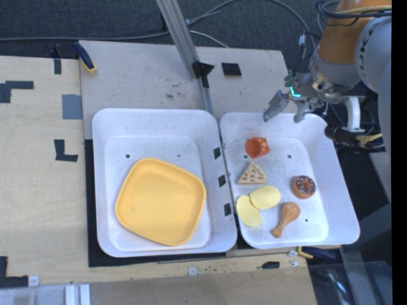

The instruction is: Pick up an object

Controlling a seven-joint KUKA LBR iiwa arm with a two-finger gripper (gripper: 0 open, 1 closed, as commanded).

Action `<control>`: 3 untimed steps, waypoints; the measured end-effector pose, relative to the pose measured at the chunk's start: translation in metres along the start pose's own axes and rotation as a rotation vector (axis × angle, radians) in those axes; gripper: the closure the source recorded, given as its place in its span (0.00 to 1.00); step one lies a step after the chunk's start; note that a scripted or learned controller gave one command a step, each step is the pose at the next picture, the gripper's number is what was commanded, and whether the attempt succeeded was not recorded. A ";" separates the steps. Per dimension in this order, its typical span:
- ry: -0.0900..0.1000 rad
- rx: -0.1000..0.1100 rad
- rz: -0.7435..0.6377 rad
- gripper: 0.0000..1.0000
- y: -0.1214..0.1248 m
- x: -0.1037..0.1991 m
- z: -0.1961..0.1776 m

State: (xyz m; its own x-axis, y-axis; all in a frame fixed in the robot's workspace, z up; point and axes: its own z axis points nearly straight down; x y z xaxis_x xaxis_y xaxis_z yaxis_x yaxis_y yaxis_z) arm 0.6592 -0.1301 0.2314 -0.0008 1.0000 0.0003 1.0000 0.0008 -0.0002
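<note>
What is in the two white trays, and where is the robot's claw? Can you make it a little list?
left tray: yellow plate
right tray: red piece, pizza slice, two yellow chips, donut, chicken leg
gripper: open, above the right tray's far edge, holding nothing
nearest food to gripper: red piece

The gripper (pixel 284 110) hangs with fingers spread over the far edge of the right bin (pixel 337 189), holding nothing. The left bin (pixel 108 132) bears a yellow plate (pixel 160 200).
</note>
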 end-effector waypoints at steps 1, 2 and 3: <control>0.000 0.000 0.000 0.00 0.000 0.000 0.000; 0.000 0.004 0.000 0.00 0.000 0.001 0.043; 0.000 0.005 -0.001 0.00 0.007 0.007 0.101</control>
State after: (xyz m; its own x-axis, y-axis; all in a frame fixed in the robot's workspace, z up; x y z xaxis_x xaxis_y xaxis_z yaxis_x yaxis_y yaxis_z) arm 0.6659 -0.1232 0.1306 -0.0015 1.0000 0.0006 1.0000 0.0015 -0.0055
